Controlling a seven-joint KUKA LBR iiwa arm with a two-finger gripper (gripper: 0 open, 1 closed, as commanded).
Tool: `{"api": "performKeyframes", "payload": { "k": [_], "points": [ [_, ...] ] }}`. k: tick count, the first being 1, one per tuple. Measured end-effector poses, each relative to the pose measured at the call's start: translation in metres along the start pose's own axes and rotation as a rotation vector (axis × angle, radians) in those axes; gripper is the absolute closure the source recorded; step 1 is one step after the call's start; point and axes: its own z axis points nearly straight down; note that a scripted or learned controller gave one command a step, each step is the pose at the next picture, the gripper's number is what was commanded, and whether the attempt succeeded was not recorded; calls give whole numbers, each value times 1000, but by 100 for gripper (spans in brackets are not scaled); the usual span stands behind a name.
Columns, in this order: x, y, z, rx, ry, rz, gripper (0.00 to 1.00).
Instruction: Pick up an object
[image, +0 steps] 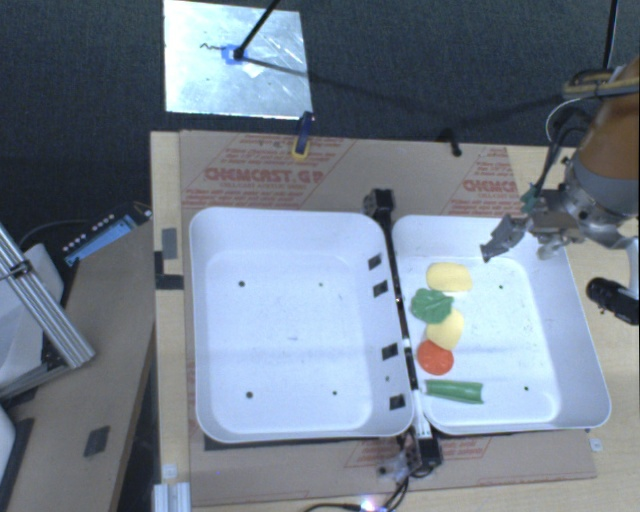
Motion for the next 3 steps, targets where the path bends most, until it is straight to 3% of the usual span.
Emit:
{"api": "performKeyframes", "payload": {
  "k": [1, 2, 3],
  "points": [
    [0, 1, -11, -3, 0, -3, 100],
    [-15, -35, -229, -20, -5, -1, 100],
    [41, -22, -86, 13, 4, -7, 100]
  ]
}}
